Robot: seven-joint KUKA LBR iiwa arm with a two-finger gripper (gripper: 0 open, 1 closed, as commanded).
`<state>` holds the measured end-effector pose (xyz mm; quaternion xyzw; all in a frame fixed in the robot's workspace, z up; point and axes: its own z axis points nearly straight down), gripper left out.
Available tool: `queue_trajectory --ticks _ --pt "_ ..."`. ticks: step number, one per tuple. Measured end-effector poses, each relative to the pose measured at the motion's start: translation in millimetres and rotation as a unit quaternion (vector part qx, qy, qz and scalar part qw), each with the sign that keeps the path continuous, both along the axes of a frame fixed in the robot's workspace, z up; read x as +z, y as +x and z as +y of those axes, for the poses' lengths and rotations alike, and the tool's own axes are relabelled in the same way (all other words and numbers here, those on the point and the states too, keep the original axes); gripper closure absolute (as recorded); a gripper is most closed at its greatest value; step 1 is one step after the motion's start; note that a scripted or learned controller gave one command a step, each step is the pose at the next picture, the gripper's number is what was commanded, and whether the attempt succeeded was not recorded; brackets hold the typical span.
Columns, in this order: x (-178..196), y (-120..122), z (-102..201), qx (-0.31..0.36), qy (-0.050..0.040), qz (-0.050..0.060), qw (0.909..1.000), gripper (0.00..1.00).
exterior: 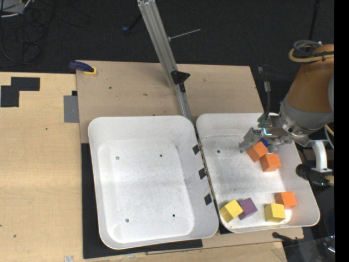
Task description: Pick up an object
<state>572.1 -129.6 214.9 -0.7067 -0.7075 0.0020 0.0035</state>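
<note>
Even, moderately bright overhead lighting on the bench [136, 91]; both white bins [147, 179] render near saturation, with mild glare along their rims. Shadows are soft and short, falling just beside the blocks [270, 161]. The far background is dark and underexposed. Focus is slightly soft throughout, with visible graininess.

No text, label, brand mark, number or sign can be read anywhere: the surfaces in view are plain, or too small and blurred to make out.
</note>
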Motion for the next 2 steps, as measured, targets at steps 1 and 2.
queue_trajectory --ticks 1,2 --pt "1.9 0.7 -1.2 -0.001 -0.0005 -0.002 1.0000 0.00" --pt "-54.0 -7.9 -8.0 -0.001 -0.0001 0.001 1.0000 0.00"
